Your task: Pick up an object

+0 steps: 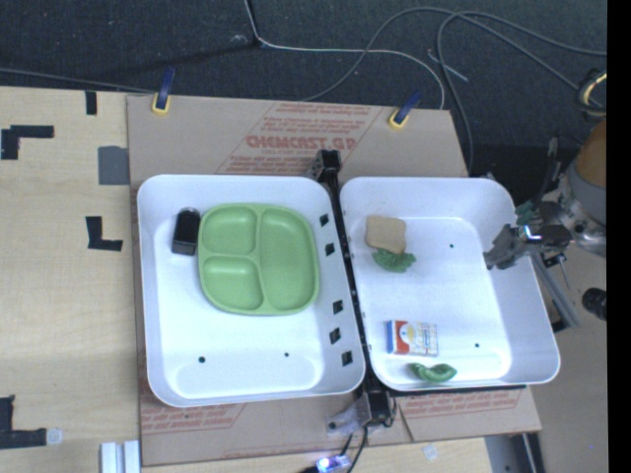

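Lying at six o'clock in the right bin, the small carton looks light and stiff; pinching its short sides should suit. At twelve o'clock sits a tan sponge, probably soft. At three o'clock the tool hovers, state unreadable.

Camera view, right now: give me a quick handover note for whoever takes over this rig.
Gripper: at the right bin's right rim, holding nothing that shows.
Right bin: tan block with a green piece against it, small carton, second green piece near the front wall.
Left bin: green divided plate, black object beside it.
Done: nothing picked yet.
Left: grasp and lift one object.
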`<state>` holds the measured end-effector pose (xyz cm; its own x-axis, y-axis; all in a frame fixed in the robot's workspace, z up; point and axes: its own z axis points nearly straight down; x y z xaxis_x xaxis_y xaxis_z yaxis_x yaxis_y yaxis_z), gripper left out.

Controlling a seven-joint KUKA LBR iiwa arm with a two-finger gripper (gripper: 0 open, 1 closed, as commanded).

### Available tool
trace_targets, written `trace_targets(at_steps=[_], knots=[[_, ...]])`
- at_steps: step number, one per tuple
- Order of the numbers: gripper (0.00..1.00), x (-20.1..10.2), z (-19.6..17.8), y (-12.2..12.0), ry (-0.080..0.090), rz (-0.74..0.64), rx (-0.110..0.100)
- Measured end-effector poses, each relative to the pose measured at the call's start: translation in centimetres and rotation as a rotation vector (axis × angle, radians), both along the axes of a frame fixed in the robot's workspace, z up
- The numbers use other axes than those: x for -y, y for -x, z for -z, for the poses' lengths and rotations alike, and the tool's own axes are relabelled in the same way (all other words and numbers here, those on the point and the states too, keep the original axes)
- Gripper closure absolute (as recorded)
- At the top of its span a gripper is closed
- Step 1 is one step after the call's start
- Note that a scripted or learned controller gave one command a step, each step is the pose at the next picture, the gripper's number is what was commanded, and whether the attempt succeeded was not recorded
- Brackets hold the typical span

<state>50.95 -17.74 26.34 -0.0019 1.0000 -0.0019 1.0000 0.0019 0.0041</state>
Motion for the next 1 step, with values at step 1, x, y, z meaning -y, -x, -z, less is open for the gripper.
trace_targets(at_steps=[1], knots=[[1.00,-4.99,-0.29,-0.83,-0.003,-0.004,-0.003]])
